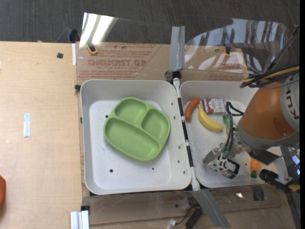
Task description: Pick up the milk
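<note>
Milk: a small carton (214, 105) with a purplish-red label lies flat near the far wall of the right bin (190, 128), untouched.
Milk's neighbours: a banana (208, 120) lies just beside it on the near side; a red-orange sausage-shaped piece (191, 108) lies to its left, close to the bin's left wall.
Gripper: it (223, 161) sits low in the near part of the right bin, well apart from the milk; the view does not let one tell whether it is released or clenched, and nothing can be made out in its grasp.
Arm: its orange band (267, 113) hangs over the right side of the right bin.
Left bin: the white bin (90, 142) bears a green divided plate (137, 128) with three compartments.
</note>
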Robot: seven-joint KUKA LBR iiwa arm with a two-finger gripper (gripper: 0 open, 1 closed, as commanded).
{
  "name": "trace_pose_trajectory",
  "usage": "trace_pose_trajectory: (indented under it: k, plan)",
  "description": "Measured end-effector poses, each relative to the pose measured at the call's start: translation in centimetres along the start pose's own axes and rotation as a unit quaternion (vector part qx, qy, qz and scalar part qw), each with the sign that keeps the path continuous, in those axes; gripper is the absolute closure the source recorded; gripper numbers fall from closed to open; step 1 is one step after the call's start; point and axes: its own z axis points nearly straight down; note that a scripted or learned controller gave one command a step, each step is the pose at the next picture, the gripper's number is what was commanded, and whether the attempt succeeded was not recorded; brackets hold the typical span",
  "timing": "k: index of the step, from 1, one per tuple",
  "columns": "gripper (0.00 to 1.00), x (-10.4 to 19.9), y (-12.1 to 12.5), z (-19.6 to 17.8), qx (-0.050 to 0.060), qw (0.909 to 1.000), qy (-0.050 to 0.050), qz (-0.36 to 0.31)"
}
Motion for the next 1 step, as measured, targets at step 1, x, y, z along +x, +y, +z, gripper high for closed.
trace_pose_trajectory:
  k: [1]
  plan:
    - [1.0,-0.1,-0.03,-0.86,0.0,1.0,0.0,0.003]
